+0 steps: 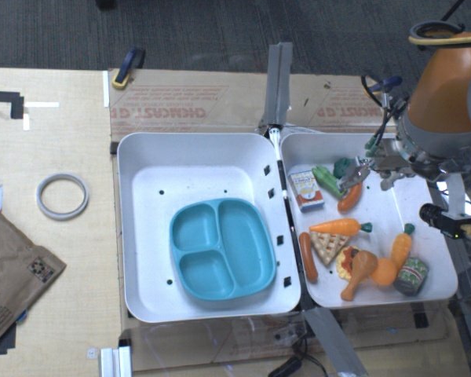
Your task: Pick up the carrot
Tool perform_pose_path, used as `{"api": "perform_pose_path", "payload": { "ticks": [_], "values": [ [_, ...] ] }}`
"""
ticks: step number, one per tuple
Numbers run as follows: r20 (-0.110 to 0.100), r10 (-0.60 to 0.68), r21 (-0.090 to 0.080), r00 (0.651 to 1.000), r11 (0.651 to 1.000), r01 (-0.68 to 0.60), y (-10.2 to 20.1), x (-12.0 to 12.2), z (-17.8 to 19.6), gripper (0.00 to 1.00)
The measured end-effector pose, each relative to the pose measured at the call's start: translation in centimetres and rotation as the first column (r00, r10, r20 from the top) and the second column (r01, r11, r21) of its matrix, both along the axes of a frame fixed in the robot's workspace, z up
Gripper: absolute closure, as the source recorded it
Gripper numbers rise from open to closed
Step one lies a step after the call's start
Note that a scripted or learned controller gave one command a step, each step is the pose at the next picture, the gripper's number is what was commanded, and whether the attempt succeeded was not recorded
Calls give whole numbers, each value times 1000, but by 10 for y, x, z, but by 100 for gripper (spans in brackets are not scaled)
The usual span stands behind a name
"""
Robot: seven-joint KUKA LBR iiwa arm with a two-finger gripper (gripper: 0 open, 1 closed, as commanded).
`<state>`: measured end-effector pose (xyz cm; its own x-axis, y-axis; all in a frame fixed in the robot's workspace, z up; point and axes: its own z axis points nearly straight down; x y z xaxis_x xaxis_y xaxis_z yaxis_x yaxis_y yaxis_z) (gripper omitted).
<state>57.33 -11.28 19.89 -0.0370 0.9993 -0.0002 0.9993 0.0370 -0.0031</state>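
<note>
Left bin (141, 210) carries a smooth blue three-part plate (222, 248), glossy plastic, nothing to do with the job. Over into the right bin (439, 289): a milk carton (306, 188), a sausage (308, 258), a pizza wedge (330, 246), and there's the carrot (337, 227), tapered orange with a green stub, lying flat mid-bin, untouched. The gripper (355, 177) hangs at the far side over a small orange-red piece (350, 199); whether its pincer is apart or together, I cannot tell. Approach step, I'd say: it needs to shift nearer, over the carrot, then descend.
</note>
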Motion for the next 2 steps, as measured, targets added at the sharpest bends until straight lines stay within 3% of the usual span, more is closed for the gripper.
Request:
{"api": "perform_pose_path", "payload": {
  "ticks": [1, 2],
  "values": [
    [1, -165, 0, 986, 986, 165, 8, -46, -108, 0],
    [0, -169, 0, 986, 986, 169, 7, -47, -100, 100]
  ]
}}
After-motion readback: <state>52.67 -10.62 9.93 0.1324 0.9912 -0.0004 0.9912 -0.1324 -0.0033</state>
